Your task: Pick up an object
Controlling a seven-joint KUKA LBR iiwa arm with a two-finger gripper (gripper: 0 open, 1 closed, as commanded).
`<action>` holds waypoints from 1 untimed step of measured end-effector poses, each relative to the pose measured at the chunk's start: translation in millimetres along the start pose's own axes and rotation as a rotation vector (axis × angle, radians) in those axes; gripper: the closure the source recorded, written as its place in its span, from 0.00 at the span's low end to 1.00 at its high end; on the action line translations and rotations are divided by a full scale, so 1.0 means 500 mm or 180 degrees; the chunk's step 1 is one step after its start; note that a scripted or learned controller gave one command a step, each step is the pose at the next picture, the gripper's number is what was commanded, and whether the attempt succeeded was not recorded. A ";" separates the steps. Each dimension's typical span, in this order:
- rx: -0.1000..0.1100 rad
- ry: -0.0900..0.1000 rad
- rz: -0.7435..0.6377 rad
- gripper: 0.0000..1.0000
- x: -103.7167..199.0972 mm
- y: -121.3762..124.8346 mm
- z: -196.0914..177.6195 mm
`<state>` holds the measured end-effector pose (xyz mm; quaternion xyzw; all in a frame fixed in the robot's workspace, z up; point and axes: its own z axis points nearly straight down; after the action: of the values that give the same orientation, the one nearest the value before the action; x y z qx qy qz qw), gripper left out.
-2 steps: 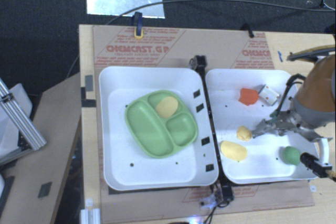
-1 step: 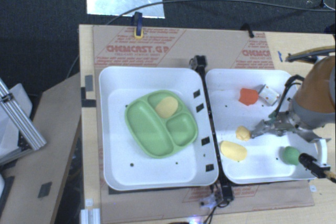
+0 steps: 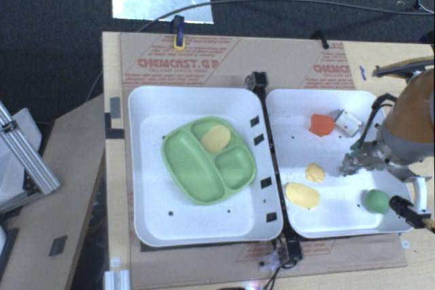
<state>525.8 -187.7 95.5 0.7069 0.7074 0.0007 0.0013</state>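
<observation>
White plastic bins sat side by side on the bench, the left bin (image 3: 146, 166) and the right bin (image 3: 299, 112). The arm (image 3: 411, 119), grey with an orange band, reached in from the right over the right bin. The gripper (image 3: 353, 163) was low over the bin floor, nothing seen between its tips; whether it was released or clenched, cannot tell, too small and dark.

Relative to the gripper: small pale yellow lump (image 3: 315, 173) just to its left, apart from it. Larger yellow oval object (image 3: 302, 195) further left and nearer the front rim, close to the small lump but not clearly touching. Green ball (image 3: 377, 200) to its right and toward the front, near the gripper but apart. Orange-red block (image 3: 322, 124) toward the back and left, with a small white boxy item (image 3: 347, 121) just beside it, directly behind the gripper.

Well to the gripper's left, across the bin divider, a green divided tray (image 3: 197, 173) lay tilted in the left bin, with a yellow rounded object (image 3: 217, 138) in its rear compartment. Brown protective sheet with red print (image 3: 197, 54) lay under both bins.
</observation>
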 end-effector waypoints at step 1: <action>-0.0006 -0.0004 0.0007 1.00 -0.014 -0.012 -0.099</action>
<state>519.9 -194.7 145.0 0.7076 0.7066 0.0010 0.0024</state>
